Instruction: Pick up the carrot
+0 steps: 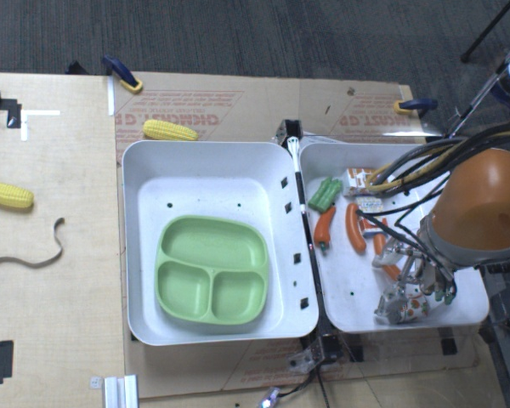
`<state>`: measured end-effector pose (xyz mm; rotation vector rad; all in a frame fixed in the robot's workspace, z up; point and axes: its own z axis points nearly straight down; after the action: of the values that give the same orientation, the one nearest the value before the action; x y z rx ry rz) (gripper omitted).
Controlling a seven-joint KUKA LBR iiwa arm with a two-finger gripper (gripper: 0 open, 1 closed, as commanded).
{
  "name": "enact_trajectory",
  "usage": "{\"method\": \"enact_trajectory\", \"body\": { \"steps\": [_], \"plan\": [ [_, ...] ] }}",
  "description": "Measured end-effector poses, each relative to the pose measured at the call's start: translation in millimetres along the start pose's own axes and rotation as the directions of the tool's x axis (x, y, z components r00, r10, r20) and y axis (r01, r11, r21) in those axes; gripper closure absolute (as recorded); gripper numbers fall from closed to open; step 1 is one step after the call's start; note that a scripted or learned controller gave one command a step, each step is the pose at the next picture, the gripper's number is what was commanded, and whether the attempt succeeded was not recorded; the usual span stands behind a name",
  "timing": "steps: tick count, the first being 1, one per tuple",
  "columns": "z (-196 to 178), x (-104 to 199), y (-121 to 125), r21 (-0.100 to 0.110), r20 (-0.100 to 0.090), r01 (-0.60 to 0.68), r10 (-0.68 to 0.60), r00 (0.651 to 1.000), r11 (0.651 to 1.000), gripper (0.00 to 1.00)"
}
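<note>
The carrot is seen lying against the right bin's left wall, the gripper is hung low near the front edge, its state untellable, and a squarely centred descent is called for.

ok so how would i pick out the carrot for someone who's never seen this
Look in the right white bin, along its left wall beside the divider. The carrot lies just below a green vegetable. It is orange and tapered, while the sausage to its right is redder and blunt-ended.
</note>
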<state>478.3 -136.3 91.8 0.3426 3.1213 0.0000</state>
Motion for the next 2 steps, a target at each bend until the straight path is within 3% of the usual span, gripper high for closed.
{"method": "enact_trajectory", "body": {
  "steps": [1, 2],
  "plan": [
    [0, -5, -24, -0.001, -0.001, -0.416, 0.416, 0.909, 0.909, 0.00],
    [0, -29, -77, -0.004, -0.003, -0.402, 0.402, 0.916, 0.916, 0.00]
  ]
}}
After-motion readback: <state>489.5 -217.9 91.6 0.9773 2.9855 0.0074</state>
